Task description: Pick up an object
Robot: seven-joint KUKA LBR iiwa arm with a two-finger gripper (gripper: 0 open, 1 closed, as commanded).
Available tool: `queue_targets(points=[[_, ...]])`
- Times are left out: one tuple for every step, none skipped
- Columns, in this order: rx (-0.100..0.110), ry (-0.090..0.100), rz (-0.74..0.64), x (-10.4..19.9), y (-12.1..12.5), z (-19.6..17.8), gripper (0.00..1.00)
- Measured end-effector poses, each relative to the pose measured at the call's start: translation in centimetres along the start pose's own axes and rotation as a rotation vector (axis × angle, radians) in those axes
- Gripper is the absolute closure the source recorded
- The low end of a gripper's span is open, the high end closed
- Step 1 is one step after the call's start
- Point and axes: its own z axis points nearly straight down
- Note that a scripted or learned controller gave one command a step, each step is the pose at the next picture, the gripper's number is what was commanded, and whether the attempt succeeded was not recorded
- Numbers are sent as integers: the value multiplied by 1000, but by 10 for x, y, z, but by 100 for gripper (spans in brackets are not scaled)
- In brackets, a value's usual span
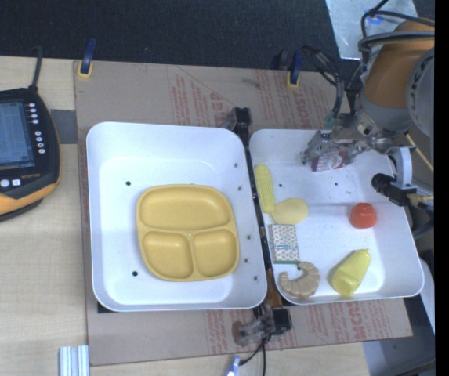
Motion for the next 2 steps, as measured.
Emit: queue_targets(points=[[0, 0, -1, -1, 0, -11, 100], [0, 0, 3, -32, -66, -22, 100]])
